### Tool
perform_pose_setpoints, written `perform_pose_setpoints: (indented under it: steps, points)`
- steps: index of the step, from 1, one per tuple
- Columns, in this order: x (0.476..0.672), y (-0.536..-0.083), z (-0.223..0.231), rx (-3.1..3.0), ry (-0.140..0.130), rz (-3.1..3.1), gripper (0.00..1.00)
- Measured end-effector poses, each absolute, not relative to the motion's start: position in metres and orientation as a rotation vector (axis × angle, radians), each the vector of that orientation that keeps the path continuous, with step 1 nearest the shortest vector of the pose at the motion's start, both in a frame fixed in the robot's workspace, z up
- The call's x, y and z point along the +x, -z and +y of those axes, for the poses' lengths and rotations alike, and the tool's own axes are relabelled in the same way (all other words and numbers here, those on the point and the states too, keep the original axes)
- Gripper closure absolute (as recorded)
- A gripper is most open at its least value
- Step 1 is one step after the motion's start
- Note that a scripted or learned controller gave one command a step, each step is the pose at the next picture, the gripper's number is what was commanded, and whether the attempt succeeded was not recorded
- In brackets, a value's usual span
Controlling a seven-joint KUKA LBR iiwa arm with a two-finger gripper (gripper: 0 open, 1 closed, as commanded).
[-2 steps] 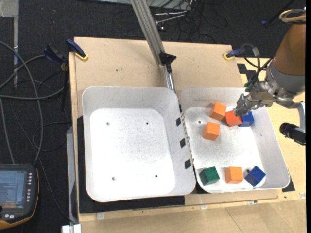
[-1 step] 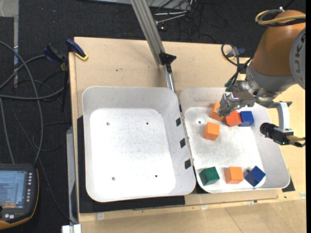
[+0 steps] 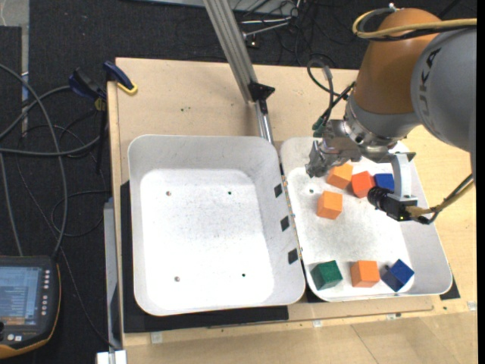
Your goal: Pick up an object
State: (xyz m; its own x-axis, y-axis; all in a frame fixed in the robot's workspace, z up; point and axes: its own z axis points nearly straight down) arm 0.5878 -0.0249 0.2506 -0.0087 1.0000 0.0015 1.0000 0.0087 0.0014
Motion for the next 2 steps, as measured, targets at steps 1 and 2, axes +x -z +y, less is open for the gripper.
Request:
perform_pose_setpoints:
  steps: [1,2]
  points:
    - [0.597,-0.244,0.035,-2.211,0.003,-2.231,1.0]
    - [0.615,-0.23,0.087,-2.213,0.003,-2.23,1.0]
